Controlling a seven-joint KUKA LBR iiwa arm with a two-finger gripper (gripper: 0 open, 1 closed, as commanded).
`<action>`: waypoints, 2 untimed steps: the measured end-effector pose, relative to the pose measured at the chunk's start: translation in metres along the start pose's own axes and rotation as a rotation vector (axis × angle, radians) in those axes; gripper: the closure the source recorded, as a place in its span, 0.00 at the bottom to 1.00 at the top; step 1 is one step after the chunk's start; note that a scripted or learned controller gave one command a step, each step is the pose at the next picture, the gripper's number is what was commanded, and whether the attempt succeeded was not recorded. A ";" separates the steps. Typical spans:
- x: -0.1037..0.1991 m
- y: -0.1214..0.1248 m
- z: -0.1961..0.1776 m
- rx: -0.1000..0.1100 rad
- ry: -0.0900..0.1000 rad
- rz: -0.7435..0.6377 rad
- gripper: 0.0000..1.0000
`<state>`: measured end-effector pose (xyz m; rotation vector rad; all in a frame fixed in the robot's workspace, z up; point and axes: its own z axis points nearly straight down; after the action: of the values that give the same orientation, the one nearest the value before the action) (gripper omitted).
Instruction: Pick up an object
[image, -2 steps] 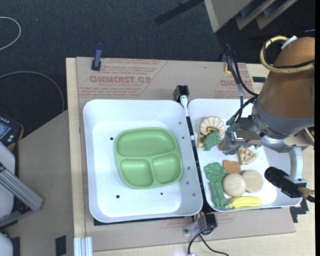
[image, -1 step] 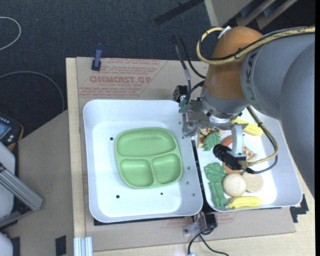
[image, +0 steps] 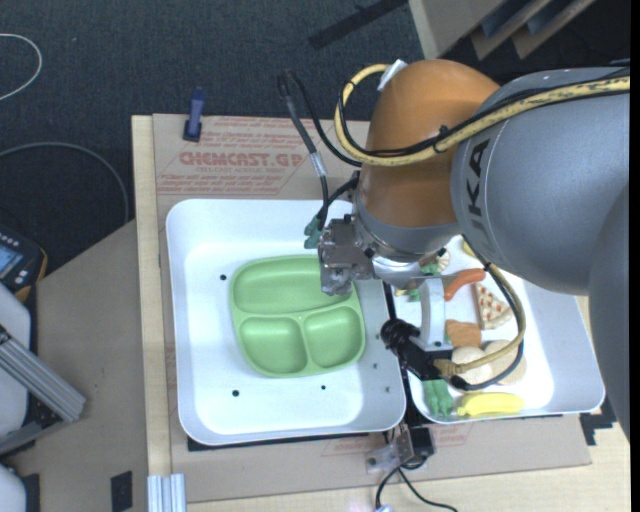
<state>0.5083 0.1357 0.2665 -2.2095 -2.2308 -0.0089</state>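
The objects to pick lie in the right bin (image: 560, 385), a small heap of toy food along its near and middle part: a yellow banana (image: 490, 404) at the front rim, a pale beige piece (image: 480, 358) just behind it, a tan block (image: 462, 331), a pizza slice (image: 489, 304) and an orange sausage-like piece (image: 463, 284) farther back. Much of that bin is covered by the arm, so what else lies there cannot be told.

The gripper (image: 338, 268) hangs over the left bin (image: 200, 300), at the far right rim of a green divided plate (image: 297, 315), well apart from the toy food. It looks small and dark from above; whether its tips are spread or pressed together cannot be told, and nothing shows between them.

The green plate sits near the middle of the left bin, with one long compartment at the back and two smaller ones in front. A few dark specks dot the white floor around it.

The arm (image: 540, 170) comes in from the right, its orange band (image: 425, 130) bulking above the wrist, with black and yellow cables looped round it and down over the divide between the bins.

Both bins rest on a brown board (image: 240, 150) printed with red lettering, a blue clip (image: 194, 115) at its far edge. Beyond the worktop is dark carpet (image: 100, 70) with thin cables trailing over it.
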 end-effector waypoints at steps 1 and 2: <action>0.022 -0.029 -0.040 0.000 -0.003 0.006 1.00; -0.007 -0.029 0.001 0.009 -0.007 0.013 1.00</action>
<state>0.4792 0.1284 0.2654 -2.2233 -2.2155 0.0086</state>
